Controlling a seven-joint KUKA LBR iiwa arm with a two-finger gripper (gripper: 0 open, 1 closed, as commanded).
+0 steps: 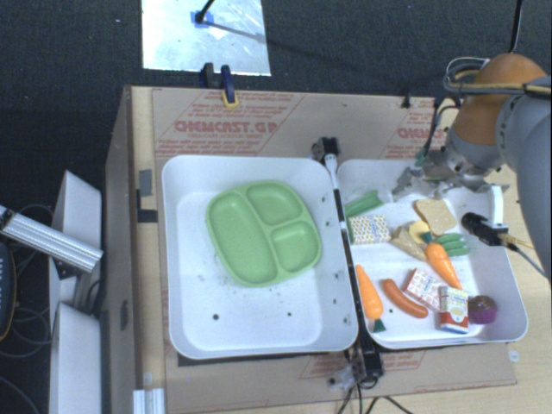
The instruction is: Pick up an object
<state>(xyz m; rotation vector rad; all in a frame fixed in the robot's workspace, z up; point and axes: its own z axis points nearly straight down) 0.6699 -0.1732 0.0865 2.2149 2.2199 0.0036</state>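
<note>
Landmark: the green divided plate [263, 231] is lying in the left bin [194, 317], tilted slightly.
Right bin [509, 317]: is sitting just right of the plate's bin, the two rims touching along a black clip line.
Arm: is reaching in over the far right corner of the right bin, well right of the plate.
End effector [412, 178]: is hovering above the far edge of the right bin; whether it is apart or together cannot be told, and nothing is showing in its grasp.
Objects for picking: all are lying in the right bin, right of the plate, among them a bread slice [435, 216], two carrots [369, 291] [442, 264], a sausage [405, 298], a green stick [363, 203], a patterned card [369, 228].
Table [259, 119]: is carrying both bins.
</note>
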